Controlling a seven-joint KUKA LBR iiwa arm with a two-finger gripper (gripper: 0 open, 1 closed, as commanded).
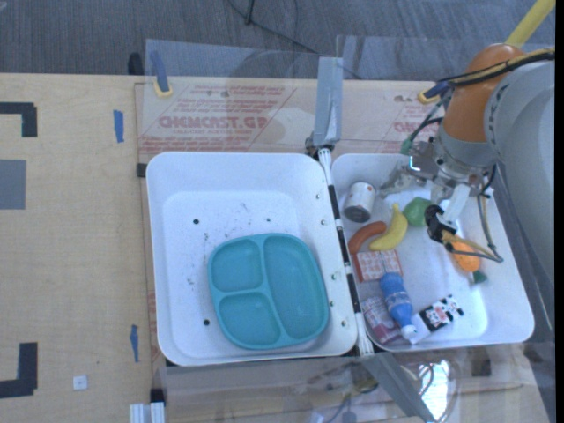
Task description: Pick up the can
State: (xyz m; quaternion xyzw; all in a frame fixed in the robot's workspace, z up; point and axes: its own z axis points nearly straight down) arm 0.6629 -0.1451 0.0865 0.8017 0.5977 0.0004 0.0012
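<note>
One can [359, 201] is lying ungrasped at nine o'clock of my hand [401, 177], whose spread I cannot tell; grasping and lifting are remaining.

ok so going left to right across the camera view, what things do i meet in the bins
teal divided plate → can → banana → carrot
</note>
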